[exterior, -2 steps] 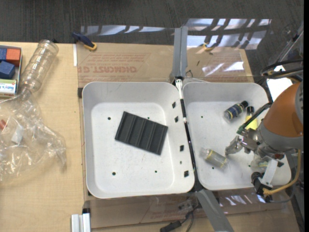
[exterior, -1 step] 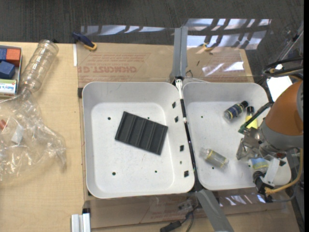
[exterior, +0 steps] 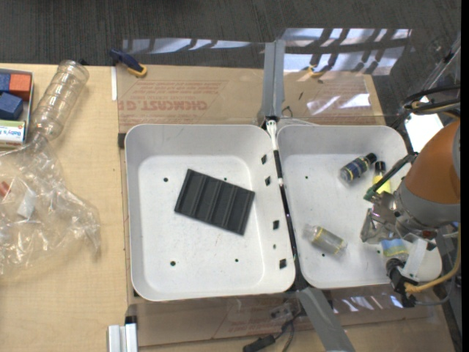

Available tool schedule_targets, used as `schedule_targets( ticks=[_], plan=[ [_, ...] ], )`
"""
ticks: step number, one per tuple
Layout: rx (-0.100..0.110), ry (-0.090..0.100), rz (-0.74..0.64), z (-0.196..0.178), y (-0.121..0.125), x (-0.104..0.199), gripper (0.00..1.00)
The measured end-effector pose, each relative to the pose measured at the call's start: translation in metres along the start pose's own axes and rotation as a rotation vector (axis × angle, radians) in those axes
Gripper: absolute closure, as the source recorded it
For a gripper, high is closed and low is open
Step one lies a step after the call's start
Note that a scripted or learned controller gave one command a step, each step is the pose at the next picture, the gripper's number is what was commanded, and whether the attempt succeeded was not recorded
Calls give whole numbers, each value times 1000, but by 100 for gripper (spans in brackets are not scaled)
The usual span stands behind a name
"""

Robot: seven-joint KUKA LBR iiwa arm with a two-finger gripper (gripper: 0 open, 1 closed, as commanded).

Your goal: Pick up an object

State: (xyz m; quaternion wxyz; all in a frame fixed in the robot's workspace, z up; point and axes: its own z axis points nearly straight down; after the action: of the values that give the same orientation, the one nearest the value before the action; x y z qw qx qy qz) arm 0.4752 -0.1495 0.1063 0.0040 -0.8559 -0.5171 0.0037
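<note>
Hovering low at the right bin's [exterior: 322,134] right edge, the claw [exterior: 379,224] hides its grip state; I cannot tell it. Of 2 near targets, the small clear vial [exterior: 325,239] lies just left; approach squarely across its short axis.
</note>
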Motion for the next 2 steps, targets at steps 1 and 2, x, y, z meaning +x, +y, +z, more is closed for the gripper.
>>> schedule_targets(
  ticks=[1,2],
  plan=[
    [3,-1,1,-8,0,-1,100],
    [-10,-1,-426,-122,5,15,100]
  ],
)
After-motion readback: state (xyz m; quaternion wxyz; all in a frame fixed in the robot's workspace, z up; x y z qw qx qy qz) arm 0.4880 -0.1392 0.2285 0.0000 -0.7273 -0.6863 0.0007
